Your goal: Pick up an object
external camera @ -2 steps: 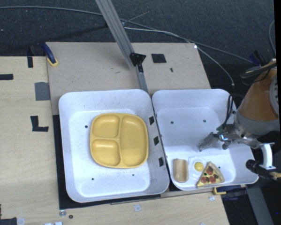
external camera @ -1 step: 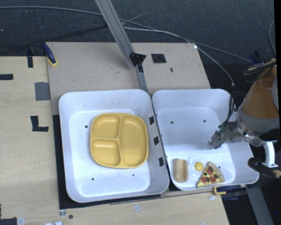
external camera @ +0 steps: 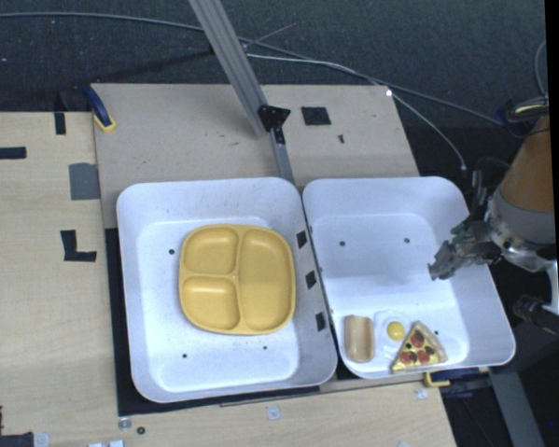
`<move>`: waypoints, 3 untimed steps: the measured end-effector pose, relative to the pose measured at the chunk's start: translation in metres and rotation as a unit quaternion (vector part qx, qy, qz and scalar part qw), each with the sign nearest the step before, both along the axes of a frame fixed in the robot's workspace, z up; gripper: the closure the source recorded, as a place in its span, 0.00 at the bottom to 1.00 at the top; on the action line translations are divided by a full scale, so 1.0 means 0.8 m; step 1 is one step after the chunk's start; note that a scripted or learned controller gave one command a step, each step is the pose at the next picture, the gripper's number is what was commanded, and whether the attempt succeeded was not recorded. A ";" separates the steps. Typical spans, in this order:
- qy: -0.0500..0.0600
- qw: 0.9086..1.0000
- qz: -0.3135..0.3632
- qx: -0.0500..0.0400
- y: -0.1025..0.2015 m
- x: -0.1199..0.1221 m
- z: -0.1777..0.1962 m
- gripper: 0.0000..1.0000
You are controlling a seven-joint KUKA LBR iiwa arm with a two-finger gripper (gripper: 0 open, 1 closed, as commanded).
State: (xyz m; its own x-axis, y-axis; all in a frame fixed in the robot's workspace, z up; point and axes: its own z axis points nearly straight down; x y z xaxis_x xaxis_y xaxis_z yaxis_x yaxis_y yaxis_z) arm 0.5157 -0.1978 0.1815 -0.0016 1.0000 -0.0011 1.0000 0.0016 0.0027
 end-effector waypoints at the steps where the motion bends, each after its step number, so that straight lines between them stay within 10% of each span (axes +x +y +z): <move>1: 0.000 1.000 0.000 0.000 0.005 0.000 0.054 1.00; 2: 0.000 1.000 0.000 0.000 0.006 0.001 0.117 1.00; 3: 0.002 1.000 0.002 0.001 0.083 -0.004 0.106 1.00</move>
